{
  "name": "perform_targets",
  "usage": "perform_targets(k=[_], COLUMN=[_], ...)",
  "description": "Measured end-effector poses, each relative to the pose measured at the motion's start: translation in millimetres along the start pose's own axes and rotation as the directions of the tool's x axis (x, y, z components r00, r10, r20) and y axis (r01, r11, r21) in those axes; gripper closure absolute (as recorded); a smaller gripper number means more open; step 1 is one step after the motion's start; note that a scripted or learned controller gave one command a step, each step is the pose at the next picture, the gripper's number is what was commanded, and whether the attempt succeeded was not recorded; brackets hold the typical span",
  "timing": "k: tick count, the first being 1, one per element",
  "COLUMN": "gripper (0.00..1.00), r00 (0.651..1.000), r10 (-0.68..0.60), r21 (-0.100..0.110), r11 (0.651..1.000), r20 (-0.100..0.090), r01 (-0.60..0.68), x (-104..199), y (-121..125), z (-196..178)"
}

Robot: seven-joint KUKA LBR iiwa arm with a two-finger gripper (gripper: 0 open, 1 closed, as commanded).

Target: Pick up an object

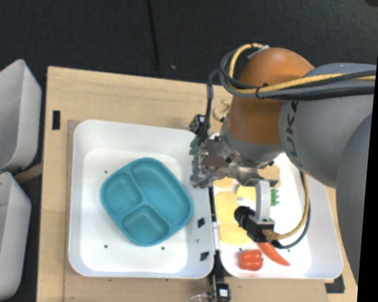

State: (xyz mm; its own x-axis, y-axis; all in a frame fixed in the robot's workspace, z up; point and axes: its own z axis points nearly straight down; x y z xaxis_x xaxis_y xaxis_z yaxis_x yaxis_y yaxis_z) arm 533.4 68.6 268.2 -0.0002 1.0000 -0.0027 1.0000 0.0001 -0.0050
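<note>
My gripper (202, 168) hangs low over the wall between the two bins, below the orange wrist band, at the left edge of the right bin (318, 254). Just to its right lie a small yellow piece (224, 182) and a larger flat yellow piece (232, 234). Near that bin's front sit a red pepper (250, 259) and an orange carrot (276, 254). A green item (275, 198) peeks out beside the arm. Nothing shows between the gripper's tips, and the arm hides much of the right bin.
In the left bin (82, 249) a teal divided plate (146, 200) lies near the middle, with bare white floor around it. The bins stand on a wooden bench (115, 94). White padded blocks (4, 121) stand off the bench at the far left.
</note>
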Motion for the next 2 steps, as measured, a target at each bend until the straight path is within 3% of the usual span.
perform_targets(k=[1, 2], gripper=[1.0, 1.0], r00=[1.0, 1.0], r10=[-0.004, 0.004], r21=[-0.023, 0.005], r11=[1.0, 1.0], r20=[-0.005, 0.001], r01=[0.004, -0.004], x=[10, -31], y=[13, -20], z=[-172, -81])
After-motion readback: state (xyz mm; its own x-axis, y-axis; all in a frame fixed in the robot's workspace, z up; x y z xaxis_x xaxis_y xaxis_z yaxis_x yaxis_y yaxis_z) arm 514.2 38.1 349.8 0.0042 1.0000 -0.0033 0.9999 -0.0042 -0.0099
